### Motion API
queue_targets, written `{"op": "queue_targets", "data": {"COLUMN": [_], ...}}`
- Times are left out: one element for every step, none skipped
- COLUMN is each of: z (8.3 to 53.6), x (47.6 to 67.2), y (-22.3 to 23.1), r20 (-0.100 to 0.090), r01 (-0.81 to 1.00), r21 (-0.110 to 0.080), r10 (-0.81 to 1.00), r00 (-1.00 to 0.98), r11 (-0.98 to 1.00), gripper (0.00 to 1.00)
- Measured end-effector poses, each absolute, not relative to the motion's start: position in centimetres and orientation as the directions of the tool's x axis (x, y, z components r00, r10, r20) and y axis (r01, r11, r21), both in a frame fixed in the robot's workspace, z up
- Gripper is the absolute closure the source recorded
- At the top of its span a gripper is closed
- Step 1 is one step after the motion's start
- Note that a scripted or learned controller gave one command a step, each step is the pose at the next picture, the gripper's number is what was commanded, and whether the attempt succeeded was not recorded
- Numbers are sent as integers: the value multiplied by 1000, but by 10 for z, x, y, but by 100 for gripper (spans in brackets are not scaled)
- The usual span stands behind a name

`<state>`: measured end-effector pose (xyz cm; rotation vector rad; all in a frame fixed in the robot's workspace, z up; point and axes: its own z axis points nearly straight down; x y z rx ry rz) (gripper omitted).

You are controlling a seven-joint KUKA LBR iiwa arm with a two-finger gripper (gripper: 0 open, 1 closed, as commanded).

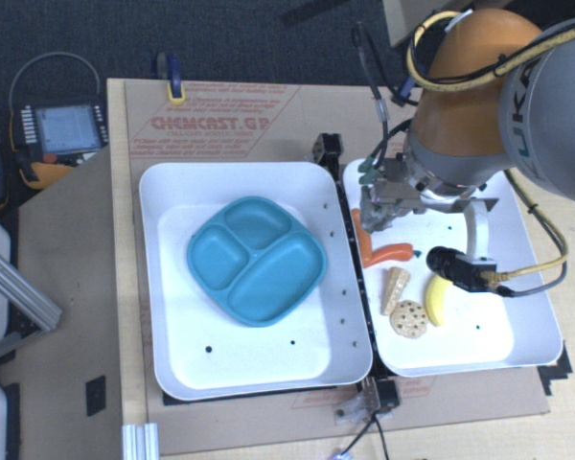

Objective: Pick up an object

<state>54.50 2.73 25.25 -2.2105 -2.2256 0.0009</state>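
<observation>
While the claw (381, 209) is being held low at the upper left of the right bin (527, 338), its state cannot be told. Just below it an orange carrot-like piece (387, 254) is lying; a centred, straight descent is being advised.

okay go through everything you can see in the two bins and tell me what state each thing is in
blue divided plate: lying flat in the left bin, right side up, nothing on it.
orange carrot: lying in the right bin, just below the gripper.
wedge: lying flat.
cracker: lying flat, touching the wedge.
banana: lying beside the cracker.
gripper: low over the right bin, holding nothing visible.
</observation>
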Motion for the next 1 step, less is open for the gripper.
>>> {"op": "queue_targets", "data": {"z": [246], "x": [539], "y": [80], "r20": [3], "r01": [1000], "r21": [-4], "r10": [1000], "r00": [-6], "r11": [6], "gripper": [100]}}
